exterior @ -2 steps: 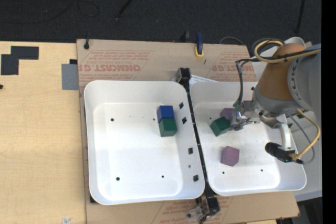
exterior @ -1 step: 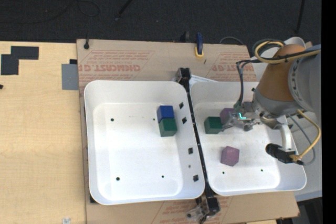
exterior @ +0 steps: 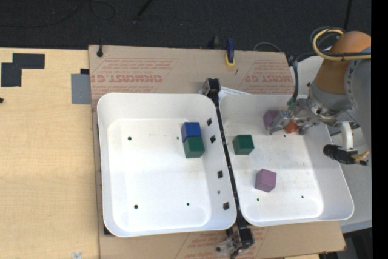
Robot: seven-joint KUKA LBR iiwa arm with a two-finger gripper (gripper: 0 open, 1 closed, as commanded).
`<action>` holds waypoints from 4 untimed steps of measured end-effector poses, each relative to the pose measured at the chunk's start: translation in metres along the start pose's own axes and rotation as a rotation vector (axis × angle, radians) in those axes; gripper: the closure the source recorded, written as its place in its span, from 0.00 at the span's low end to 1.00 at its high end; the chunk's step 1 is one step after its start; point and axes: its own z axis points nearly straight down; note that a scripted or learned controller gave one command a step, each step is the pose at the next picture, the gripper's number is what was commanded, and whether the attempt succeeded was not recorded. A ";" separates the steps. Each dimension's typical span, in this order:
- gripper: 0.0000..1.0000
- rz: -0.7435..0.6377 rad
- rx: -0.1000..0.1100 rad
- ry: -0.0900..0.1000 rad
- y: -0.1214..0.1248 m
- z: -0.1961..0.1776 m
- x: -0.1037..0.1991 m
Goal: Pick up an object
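The right bin [exterior: 327,206] holds a green cube [exterior: 243,144] near its left wall and a purple cube [exterior: 265,179] toward the front. Another purple block [exterior: 270,119] lies at the back. My gripper [exterior: 286,125] is low over the back of this bin, just right of that purple block, with a small red-orange object [exterior: 292,127] right at its tip. Whether it touches either one is unclear. In the left bin [exterior: 121,191] a blue cube [exterior: 191,130] sits against a dark green cube [exterior: 194,147].
The arm's grey wrist and orange band [exterior: 339,70] hang over the right bin's back right corner. A black divider strip [exterior: 219,148] runs between the bins. Both bins rest on a cardboard sheet [exterior: 151,73] with a blue clamp [exterior: 230,51] at its back edge.
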 end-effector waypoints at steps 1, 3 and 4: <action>0.00 0.001 -0.007 -0.004 -0.001 0.001 0.017; 0.00 -0.001 -0.004 -0.001 0.001 0.001 0.060; 1.00 0.001 -0.004 -0.002 -0.001 -0.009 0.057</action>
